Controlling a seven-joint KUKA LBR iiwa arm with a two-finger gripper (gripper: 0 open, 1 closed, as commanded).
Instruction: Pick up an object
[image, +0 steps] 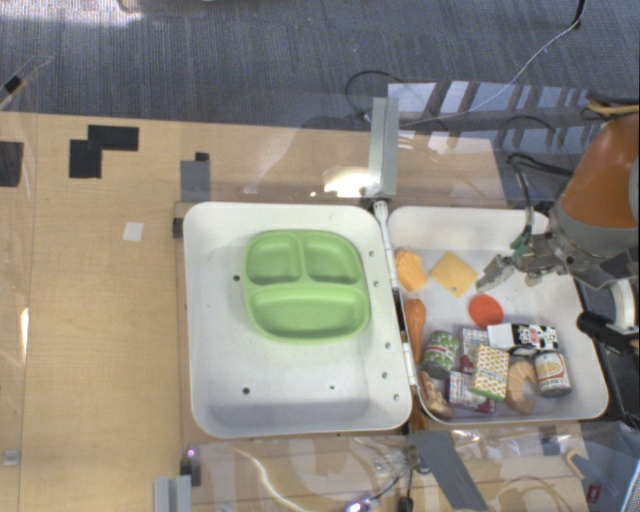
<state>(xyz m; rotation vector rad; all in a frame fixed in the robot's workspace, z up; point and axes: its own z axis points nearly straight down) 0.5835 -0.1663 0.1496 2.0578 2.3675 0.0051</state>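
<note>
Cut off at the right edge of the frame: most of the grey arm with its orange band (605, 185), only wrist and tool reaching in. Hard to make out: the small packets at the lower part of the right-hand shallow white bin (590, 405), crowded and overlapping, labels too small to read. Partly hidden along the divider between the bins: a long orange carrot-shaped piece (415, 320).

End effector (507, 265) over the upper middle of the right-hand bin, metal fingers pointing left and spread narrowly, nothing between them. Just left of the tips, a flat yellow cheese-like square (454, 273); contact impossible to tell. Directly below the tips, a round red-orange tomato-like ball (486, 310), apart from them.

Further left in the same bin, a yellow-orange ridged piece (410, 270). Along the lower part: a green-labelled can (440, 352), a chequered green-and-white box (491, 371), a black-and-white carton (530, 336), a tan bread-like lump (519, 385), a small can with a red label (552, 373).

In the left-hand shallow white bin (215, 400), at frame centre, a light green three-compartment plastic tray (305, 285). Both bins on the pale wooden counter (90, 330).
</note>
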